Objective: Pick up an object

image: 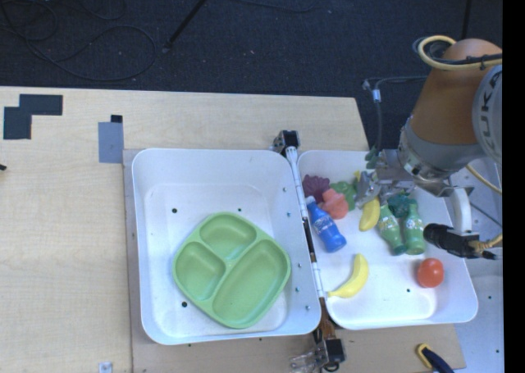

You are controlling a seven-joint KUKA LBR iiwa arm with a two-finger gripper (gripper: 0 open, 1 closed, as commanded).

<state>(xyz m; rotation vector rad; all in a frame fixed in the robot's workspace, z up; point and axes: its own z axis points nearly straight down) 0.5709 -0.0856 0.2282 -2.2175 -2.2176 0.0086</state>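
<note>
Your gripper [379,185] sat low over the far part of the right bin [459,306], hanging from the grey wrist with its orange band [455,97] above. I could not tell how it was set, because the metal parts blurred together against the clutter beneath.

You had a crowd of toys directly below and beside it. Two green bottles [402,228] lay side by side just right of the tool, and a small yellow banana [370,215] lay just left of them. A pink toy [334,203] rested near the bin's left wall, with a purple grape bunch [315,186] behind it and a blue bottle [326,227] in front of it. A second, larger banana [353,277] lay nearer the front, well apart from the tool. A red tomato [429,272] sat alone toward the front right.

Your left bin [156,199] held a green divided plate [232,269], lying flat at a slant.
</note>
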